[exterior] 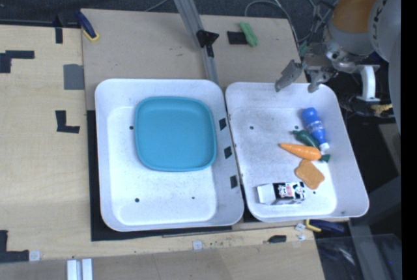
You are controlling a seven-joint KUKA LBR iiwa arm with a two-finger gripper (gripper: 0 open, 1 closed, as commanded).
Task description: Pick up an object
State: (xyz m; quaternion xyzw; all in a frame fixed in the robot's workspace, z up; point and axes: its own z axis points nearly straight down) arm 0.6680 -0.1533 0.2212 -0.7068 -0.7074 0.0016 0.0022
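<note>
End effector (301, 79) fingers apart, gripping nothing, above right bin's (260, 109) far edge; bottle (313, 124), carrot (301, 150), carton (282, 193) inside; blue plate (174, 133) in left bin (117, 142).
</note>
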